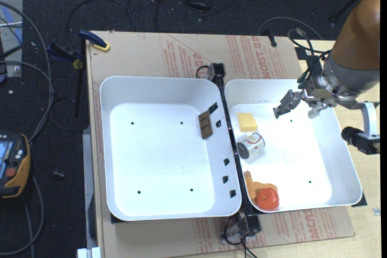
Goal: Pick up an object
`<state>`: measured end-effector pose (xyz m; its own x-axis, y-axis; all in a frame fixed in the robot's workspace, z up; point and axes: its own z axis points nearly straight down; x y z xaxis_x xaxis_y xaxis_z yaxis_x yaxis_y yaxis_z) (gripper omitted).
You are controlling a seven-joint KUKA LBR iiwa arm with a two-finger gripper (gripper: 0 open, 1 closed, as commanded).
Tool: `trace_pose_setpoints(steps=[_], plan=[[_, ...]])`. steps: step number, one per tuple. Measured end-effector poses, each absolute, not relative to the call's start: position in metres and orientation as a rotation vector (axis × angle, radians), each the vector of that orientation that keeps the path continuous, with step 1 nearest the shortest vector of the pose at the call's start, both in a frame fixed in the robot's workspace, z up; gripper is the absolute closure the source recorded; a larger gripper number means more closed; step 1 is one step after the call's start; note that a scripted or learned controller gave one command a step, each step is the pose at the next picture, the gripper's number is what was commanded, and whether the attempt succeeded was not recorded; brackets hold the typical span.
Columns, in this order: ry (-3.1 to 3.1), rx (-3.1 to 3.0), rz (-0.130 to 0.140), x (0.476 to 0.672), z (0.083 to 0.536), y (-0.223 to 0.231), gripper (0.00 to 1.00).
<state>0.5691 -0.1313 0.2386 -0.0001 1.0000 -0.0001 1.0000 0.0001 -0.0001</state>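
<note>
Dark metal fingers of the two-finger gripper (289, 103) are seen spread apart with nothing between them, held over the upper part of the right-hand shallow white bin (338, 148), so the step in hand is judged to be the approach, with no object yet chosen. Nearest lies a pale yellow square block (247, 122), then a small white mug on its side (252, 145). An orange-red rounded toy (266, 197) rests in the near corner; a descent squarely over one is called for.

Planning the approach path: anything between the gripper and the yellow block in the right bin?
No. In the camera view, only bare white bin floor lies between the gripper and the yellow block. The mug sits below the block, off that line.
</note>
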Motion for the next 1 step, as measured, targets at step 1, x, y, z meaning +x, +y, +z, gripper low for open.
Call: trace_pose_setpoints(steps=[1], plan=[[-2.221,-2.221,0.001,0.5964,0.2191,-0.1435,0.0]])
